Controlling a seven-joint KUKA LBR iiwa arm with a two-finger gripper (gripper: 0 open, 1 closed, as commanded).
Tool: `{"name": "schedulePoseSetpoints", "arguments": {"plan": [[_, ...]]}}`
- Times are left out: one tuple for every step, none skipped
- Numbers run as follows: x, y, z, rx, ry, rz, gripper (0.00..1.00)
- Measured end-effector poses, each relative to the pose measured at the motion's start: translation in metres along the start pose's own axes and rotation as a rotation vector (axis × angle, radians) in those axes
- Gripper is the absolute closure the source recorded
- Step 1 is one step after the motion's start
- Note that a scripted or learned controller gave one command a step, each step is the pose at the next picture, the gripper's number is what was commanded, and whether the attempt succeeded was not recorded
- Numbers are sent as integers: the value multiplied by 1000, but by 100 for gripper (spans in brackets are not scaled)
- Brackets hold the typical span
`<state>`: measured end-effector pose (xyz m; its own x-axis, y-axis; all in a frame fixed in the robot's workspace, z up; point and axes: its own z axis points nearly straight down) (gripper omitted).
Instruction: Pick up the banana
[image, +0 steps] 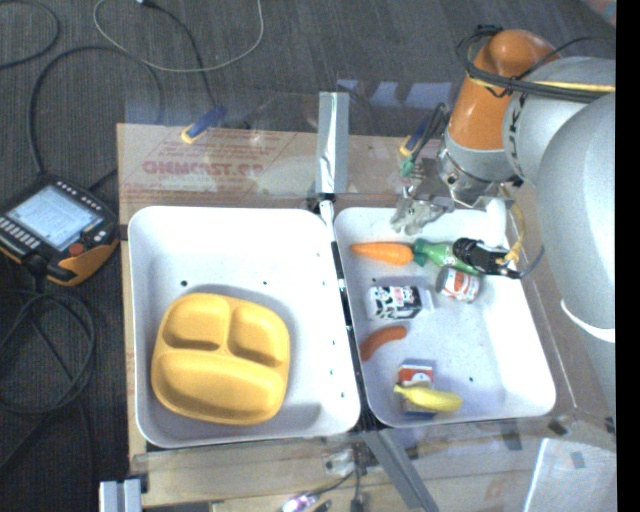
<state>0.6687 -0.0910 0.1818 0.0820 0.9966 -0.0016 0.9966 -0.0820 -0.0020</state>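
The yellow banana (432, 400) lies near the front edge of the right bin (520, 380), leaning against a small red and blue box (416, 376). My gripper (414, 217) hangs over the back of the same bin, just behind an orange carrot (383, 253) and far from the banana. Its fingers (404, 220) stand slightly apart with nothing between them.
The right bin also holds a black and white carton (394, 300), a small can (458, 284) and a reddish sausage (382, 342). A yellow compartment tray (222, 357) fills much of the left bin (160, 240). A teach pendant (55, 228) lies on the floor at the left.
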Motion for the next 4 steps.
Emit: {"name": "schedulePoseSetpoints", "arguments": {"plan": [[0,0,0,1,-1,0,0],[-23,-10,76,-18,-2,-77,0],[-20,-5,84,-7,0,-26,0],[-19,-4,71,-9,2,-28,100]]}}
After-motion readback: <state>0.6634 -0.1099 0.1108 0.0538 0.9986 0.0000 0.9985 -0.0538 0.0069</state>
